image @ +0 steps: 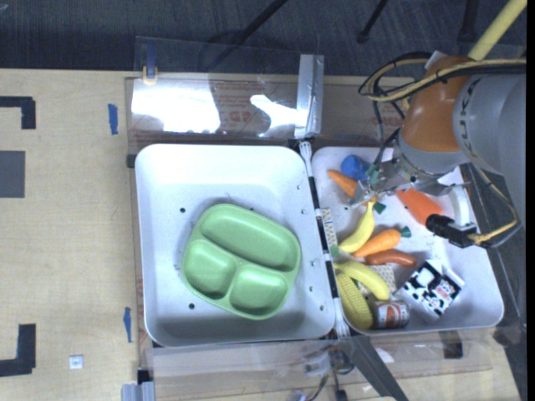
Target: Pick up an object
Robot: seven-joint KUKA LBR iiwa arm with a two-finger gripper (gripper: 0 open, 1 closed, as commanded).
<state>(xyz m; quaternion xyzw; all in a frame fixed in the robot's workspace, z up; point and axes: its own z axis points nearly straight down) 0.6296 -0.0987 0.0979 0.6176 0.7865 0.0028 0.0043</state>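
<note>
A grey KUKA arm with an orange band is reaching in from the right and hanging its gripper (374,184) low over the right-hand white bin (489,295), where a heap of toy food is lying; whether anything is being gripped cannot be told from this slanted overhead view. Just under the tool a yellow banana (359,230) is curving down the bin's left side, with a small orange carrot (341,180) and a blue object (354,167) near the back wall. An orange carrot (380,242) is resting beside the banana, a second yellow banana (368,277) and a corn cob (354,302) are lying below it, and a small can (390,314) and a black-and-white patterned box (430,289) are sitting toward the front. The left-hand white bin (159,182) is holding a green divided tray (241,260). The upper banana is looking like the nearest candidate: probably light, hollow plastic, stiff and smooth enough to slip, so a pinch across its narrow middle, square to the curve, is likely giving the surest hold, though neighbours touching it could be dragged along.
</note>
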